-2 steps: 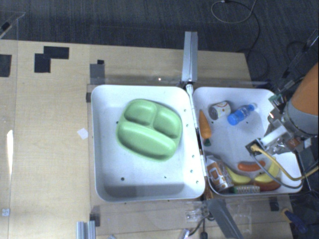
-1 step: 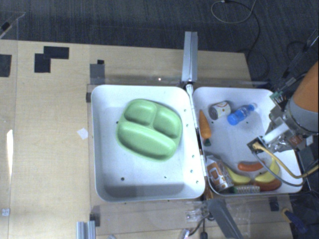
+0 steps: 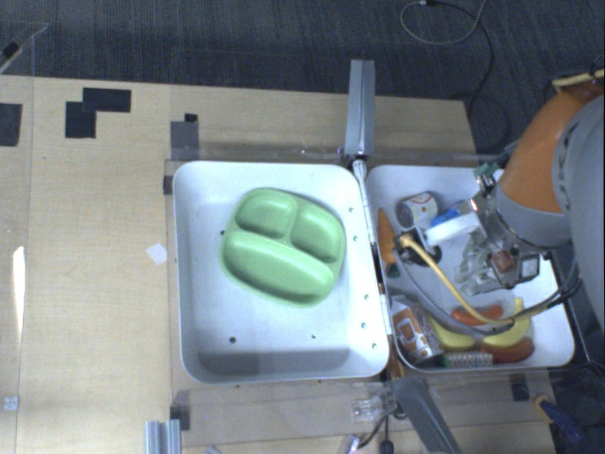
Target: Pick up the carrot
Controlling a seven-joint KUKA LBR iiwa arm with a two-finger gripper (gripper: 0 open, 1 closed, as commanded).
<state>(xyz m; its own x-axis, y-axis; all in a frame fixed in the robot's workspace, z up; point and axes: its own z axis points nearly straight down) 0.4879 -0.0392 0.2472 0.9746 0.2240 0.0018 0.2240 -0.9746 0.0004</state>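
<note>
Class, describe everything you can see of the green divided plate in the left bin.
The green divided plate is pale green, smooth and plastic-looking, with rounded corners. Raised ridges split it into three compartments: two smaller ones at the far side, one long one nearer. It lies flat, turned at an angle, on the floor of the left bin, touching nothing else.

Two shallow white bins sit side by side on the wooden bench. The left bin holds a green divided plate, lying right way up with three compartments showing. The right bin holds a clutter of small things: a yellow banana near the front edge, a red item just in front of it, a brown packet at the front left corner, and a small tin toward the back. A thin cable loops on the dark floor behind the bench.
</note>
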